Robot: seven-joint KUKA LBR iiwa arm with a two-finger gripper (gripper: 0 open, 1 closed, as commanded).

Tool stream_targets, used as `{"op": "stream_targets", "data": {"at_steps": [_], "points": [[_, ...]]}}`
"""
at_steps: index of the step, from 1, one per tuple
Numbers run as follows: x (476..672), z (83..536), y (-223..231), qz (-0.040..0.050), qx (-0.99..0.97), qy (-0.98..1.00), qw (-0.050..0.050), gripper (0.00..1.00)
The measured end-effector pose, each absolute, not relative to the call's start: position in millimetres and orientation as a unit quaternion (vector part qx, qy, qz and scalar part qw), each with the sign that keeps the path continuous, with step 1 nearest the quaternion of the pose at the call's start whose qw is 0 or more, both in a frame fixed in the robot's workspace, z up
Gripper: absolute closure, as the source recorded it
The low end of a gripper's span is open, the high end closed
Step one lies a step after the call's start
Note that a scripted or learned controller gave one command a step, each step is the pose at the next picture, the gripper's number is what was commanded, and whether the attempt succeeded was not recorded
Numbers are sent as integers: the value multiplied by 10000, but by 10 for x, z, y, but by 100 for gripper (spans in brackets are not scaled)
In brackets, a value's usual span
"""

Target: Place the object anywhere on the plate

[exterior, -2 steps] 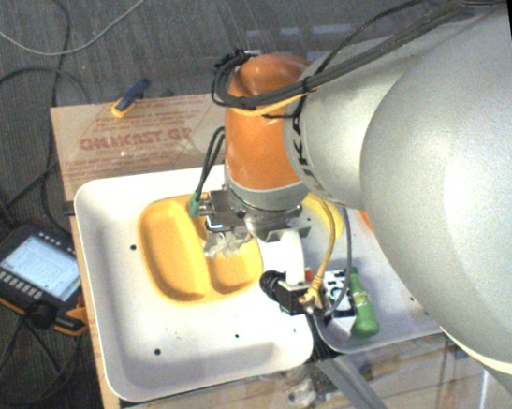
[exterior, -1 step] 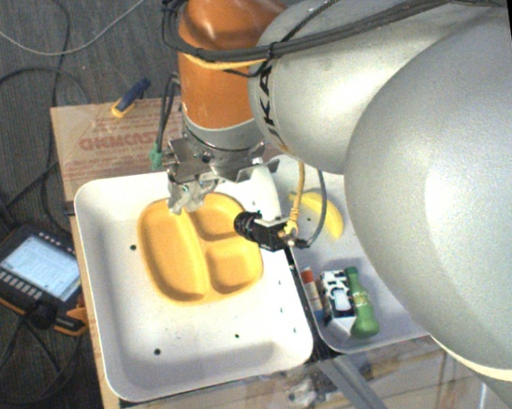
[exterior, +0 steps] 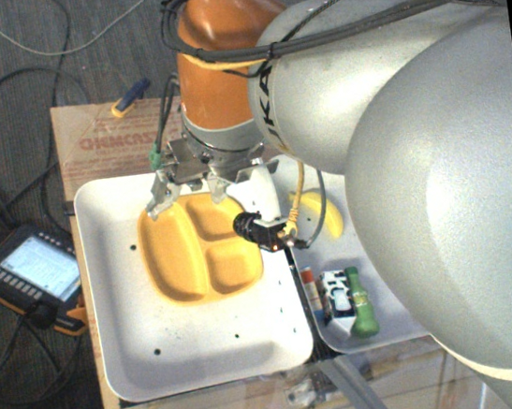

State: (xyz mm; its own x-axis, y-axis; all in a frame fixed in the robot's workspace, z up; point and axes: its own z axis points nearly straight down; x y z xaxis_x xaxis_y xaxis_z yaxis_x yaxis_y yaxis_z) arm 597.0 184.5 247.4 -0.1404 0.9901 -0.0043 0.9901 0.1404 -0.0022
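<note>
- Plate (exterior: 202,254): yellow, w/ dividers, lies in the left bin (exterior: 116,351), in its 12 o'clock half. Long axis runs approx 10 to 4 o'clock. The big compartment is on the 9 side, two smaller ones on the 3 side.
- Object: I can't tell for sure which one it is. I see nothing pinched between my fingers (exterior: 156,201) and nothing loose on the plate, so I judge the placing isn't done yet.
- Likeliest candidates are in the right bin (exterior: 401,325). A yellow item (exterior: 326,215) sits at approx 3 o'clock from me, partly behind a cable, shape unclear. A green item (exterior: 362,307) is at approx 5 o'clock, long axis near 12 to 6. A thin pen-like thing (exterior: 313,297) is just beside it on the 9 side, same axis.
- My gripper (exterior: 187,197): the fingers are spread apart, tips over the plate's 12 o'clock rim. One tip is by the 10-11 corner, the other nearer the mid rim. The line between the tips runs approx 9 to 3.
- Key relation: the plate lies right under me and toward 6 o'clock, with the tips near its rim, touching or not I can't say. Any candidate lies off toward 3-5 o'clock, across the wall between the bins.
- Judgement: if I carry nothing, the next move means going to 3-4 o'clock for a pick, then back to 9. Only one arm here, so no nearer hand.
</note>
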Motion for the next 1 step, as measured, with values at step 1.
{"op": "stream_targets", "data": {"at_steps": [1], "points": [[5971,2558,1843,-43,6554,7552,18,100]]}}
